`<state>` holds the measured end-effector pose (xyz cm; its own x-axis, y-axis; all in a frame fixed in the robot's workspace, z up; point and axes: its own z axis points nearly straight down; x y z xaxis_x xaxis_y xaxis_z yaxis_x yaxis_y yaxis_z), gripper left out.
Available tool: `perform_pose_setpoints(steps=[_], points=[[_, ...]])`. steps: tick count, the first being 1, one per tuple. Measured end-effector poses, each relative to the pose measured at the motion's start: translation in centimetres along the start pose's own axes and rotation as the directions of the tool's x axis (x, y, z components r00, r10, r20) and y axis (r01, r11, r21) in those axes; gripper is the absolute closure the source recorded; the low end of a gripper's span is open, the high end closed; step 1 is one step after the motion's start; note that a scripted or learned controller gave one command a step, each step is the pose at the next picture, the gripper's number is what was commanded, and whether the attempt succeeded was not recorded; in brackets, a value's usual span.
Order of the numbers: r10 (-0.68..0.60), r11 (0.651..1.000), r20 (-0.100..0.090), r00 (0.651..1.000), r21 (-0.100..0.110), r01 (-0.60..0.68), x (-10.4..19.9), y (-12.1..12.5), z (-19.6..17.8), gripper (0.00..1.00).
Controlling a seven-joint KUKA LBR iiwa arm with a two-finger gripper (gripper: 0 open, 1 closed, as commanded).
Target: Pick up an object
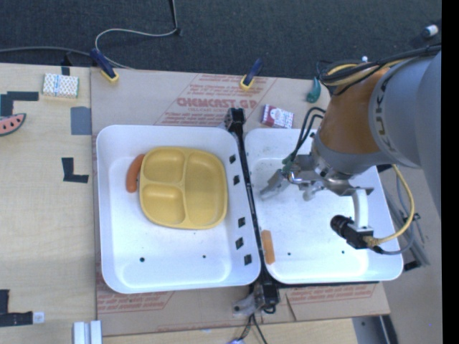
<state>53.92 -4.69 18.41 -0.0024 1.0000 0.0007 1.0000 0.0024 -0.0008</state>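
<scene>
Up top and closest to the lens, that big grey arm (401, 113) hangs over the right bin (315, 264). Going left to right: left bin (115, 213) has a yellow divided plate (183, 186) with an orange sausage (133, 173) tucked against its left edge. Another sausage-ish orange piece (267, 246) lies by the right bin's left wall. Gripper (276, 185) hovers above the bin floor, fingers look spread and holding nothing, I think.
</scene>
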Motion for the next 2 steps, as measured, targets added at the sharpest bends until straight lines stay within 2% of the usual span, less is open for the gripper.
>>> perform_pose_setpoints(steps=[1, 2], points=[[0.003, 1.0, 0.0, 1.0, 0.003, -0.003, -5.0, 0.6, 8.2, 0.0], [0.001, 1.0, 0.002, 1.0, 0.0, -0.001, -5.1, 9.2, 9.3, 0.0]])
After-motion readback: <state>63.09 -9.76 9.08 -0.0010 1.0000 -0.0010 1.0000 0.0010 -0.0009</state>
